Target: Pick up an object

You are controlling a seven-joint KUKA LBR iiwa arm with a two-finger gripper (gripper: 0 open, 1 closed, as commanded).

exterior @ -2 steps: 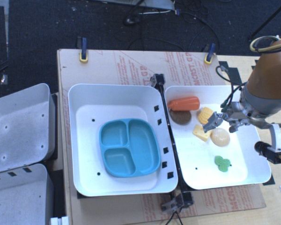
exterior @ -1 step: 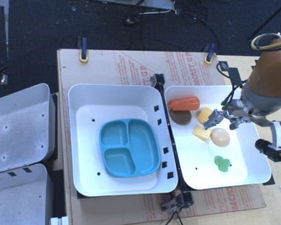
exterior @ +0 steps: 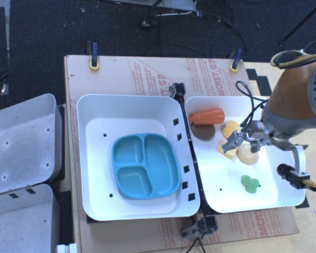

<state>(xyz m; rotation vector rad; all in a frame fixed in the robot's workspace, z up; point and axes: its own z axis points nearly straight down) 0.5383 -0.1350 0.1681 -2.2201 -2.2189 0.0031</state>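
White plastic forms both shallow bins on the bench, and we take them in turn. We see the left bin (exterior: 89,157) holding a blue divided plate (exterior: 146,165) with three compartments, lying flat near the middle of the floor. We see the right bin (exterior: 263,199) holding the food toys: an orange carrot (exterior: 206,116) near the far wall, a brown round piece (exterior: 204,132) just in front of it and touching it, a yellow corn cob (exterior: 231,126) to the right of that, a yellow cheese-like wedge (exterior: 228,149), a pale beige round piece (exterior: 247,156) and a small green piece (exterior: 250,184) lying apart toward the near side. We find the gripper (exterior: 237,139) low over the right bin, between the corn cob and the wedge, at the end of the grey arm with its orange band (exterior: 294,86). We cannot tell whether its claw is released or clenched, nor whether it has anything in its grasp. The wedge looks pale yellow, blocky and partly covered by the claw.
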